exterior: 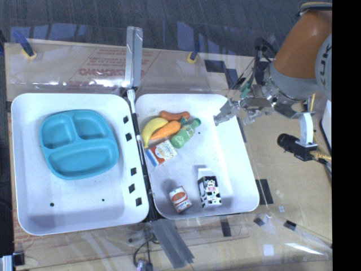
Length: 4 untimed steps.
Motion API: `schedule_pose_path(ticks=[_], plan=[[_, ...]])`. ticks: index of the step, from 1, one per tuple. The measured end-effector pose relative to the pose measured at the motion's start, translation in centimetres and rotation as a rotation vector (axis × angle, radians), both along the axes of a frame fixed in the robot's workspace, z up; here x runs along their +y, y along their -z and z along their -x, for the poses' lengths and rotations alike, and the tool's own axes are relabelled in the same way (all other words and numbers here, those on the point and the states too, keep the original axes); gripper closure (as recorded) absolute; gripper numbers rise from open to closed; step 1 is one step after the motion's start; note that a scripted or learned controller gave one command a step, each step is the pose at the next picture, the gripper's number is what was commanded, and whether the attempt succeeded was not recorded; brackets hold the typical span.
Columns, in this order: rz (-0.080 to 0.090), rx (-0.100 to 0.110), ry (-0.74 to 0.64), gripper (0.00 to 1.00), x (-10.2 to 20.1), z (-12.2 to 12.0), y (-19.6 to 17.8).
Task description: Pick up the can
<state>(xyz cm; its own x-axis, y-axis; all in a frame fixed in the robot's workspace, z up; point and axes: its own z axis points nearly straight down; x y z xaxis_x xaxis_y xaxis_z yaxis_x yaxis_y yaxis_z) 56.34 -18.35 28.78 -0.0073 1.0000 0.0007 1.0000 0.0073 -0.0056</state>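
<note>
Can (pixel 179 199) unobstructed, label illegible

The arm (pixel 302 44) is cut off by the right edge of the frame, so only its orange band and grey wrist show at the upper right. The gripper (pixel 225 113) sits over the right bin's (pixel 248 174) upper right rim, and its fingers are too small and blurred to tell apart. The can (pixel 179 199), low in the right bin, has a label too small to read. The carton (pixel 209 192) beside it shows dark markings, perhaps a cow pattern. In the pile near the bin's upper left, the banana (pixel 150 130) is partly covered by the carrot (pixel 167 130), and the packet (pixel 163 151) below carries unreadable print.
</note>
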Motion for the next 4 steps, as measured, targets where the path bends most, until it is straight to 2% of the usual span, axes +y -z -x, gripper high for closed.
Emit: schedule_pose_path(ticks=[1, 2, 3, 4], plan=[[0.000, 0.003, 0.290, 0.00, 2.4, 8.7, 11.3], [0.002, 0.000, 0.437, 0.00, 1.7, -0.6, 7.8], [0.001, 0.006, 0.429, 1.00, 1.9, -0.7, 7.0], [0.002, 0.004, 0.599, 1.00, 7.6, -2.0, 16.2]])
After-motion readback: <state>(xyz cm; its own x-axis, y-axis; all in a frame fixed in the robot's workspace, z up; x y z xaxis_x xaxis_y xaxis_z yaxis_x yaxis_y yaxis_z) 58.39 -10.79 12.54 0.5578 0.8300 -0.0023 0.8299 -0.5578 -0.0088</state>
